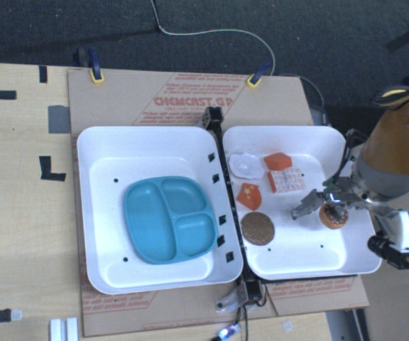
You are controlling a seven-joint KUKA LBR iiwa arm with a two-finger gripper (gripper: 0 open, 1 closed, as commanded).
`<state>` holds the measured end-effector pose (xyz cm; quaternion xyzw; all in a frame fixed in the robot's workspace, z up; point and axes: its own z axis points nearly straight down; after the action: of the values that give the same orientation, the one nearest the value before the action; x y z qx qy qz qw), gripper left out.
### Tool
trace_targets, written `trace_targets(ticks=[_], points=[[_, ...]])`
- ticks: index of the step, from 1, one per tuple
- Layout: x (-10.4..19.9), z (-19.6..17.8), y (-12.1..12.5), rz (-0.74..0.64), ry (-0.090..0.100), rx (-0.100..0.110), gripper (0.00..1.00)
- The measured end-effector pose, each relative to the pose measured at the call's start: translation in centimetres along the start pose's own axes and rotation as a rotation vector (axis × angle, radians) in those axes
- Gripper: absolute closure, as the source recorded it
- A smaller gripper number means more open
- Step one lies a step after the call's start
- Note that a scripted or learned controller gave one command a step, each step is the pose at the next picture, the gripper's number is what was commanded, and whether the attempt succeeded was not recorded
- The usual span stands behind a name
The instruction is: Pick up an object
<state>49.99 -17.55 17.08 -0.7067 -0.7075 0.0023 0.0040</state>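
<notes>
You are looking down on two shallow white bins side by side on a cardboard sheet (190, 98). The left bin (98, 162) holds a blue divided plate (169, 217). The right bin (332, 261) holds a clear lid-like item (245, 165), an orange block (277, 161), a red-printed packet (287, 182), a red-orange piece (250, 196) and a brown disc (258, 228). From the right of the frame the arm reaches in; its gripper (317, 206) sits low over the right bin, just beside what may be a glazed doughnut (333, 217).
</notes>
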Motion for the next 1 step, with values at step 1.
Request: trace_targets(ticks=[1], points=[[0.35,5.89,-1.08,0.001,0.001,0.001,0.00]])
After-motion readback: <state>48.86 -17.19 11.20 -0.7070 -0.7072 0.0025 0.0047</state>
